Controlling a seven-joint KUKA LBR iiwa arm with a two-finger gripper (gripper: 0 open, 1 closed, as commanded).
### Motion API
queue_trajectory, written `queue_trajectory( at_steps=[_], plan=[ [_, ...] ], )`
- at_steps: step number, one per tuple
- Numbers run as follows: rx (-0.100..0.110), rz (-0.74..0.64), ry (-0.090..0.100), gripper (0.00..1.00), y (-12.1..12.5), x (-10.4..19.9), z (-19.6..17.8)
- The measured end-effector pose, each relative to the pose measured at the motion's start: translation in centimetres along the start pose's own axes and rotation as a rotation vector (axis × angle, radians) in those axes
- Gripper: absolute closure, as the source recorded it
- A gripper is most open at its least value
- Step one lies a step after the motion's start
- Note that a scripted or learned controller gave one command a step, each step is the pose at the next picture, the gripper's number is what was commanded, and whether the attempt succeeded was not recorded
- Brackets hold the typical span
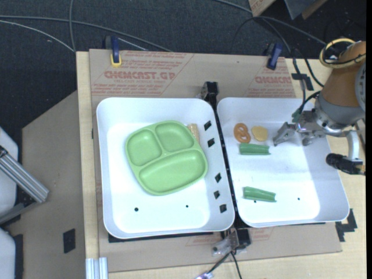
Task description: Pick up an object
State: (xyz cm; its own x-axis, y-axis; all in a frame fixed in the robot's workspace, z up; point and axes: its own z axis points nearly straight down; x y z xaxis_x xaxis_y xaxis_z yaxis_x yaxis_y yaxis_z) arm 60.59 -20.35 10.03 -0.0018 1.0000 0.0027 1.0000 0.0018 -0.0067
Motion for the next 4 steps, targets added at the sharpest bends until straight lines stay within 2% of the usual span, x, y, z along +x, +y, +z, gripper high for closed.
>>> queue_trajectory(
  at_steps=[1, 2, 3, 4],
  plan=[
    [-0.003, 0.000, -0.001, 0.00, 0.0, 0.1, 1.6],
    [-0.008, -0.001, -0.002, 1.00, 0.2, 0.1, 0.3],
    [-0.012, 0.000, -0.004, 1.00, 0.3, 0.5, -4.2],
    [-0.015, -0.001, -0.005, 1.00, 0.6, 0.8, -10.7]
  ],
)
